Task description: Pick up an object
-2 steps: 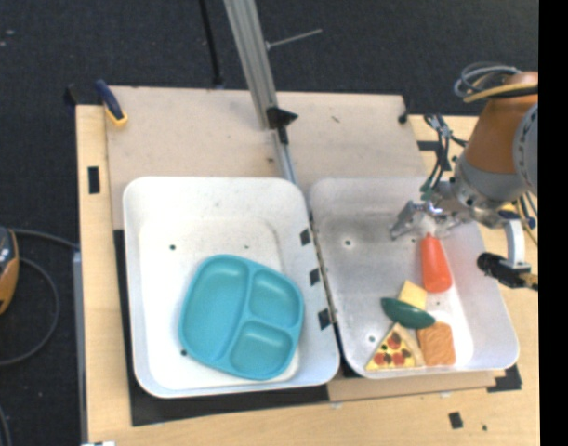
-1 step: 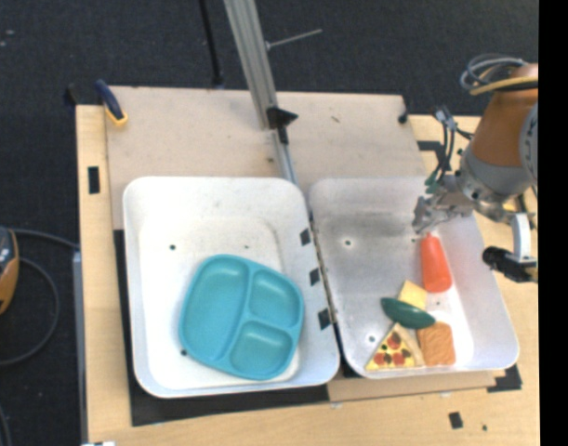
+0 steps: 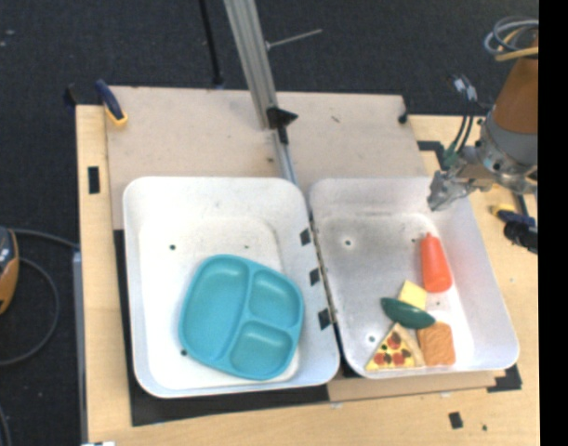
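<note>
Camera view: gripper [image 3: 443, 193] positioned over the far right corner of the right bin [image 3: 493, 277], just at its rim. Jaw state cannot be told; too small and blurred. Nothing seen held.

Inside the right bin, clustered toward the near right: orange carrot [image 3: 435, 262] lying lengthwise, well apart from the gripper; yellow wedge [image 3: 413, 295] just below it; dark green pod [image 3: 407, 313] touching the wedge; pizza slice [image 3: 396, 352] and breaded brown piece [image 3: 438, 344] side by side at the near wall.

Left bin [image 3: 149, 249] containing a teal divided plate [image 3: 241, 316].
</note>
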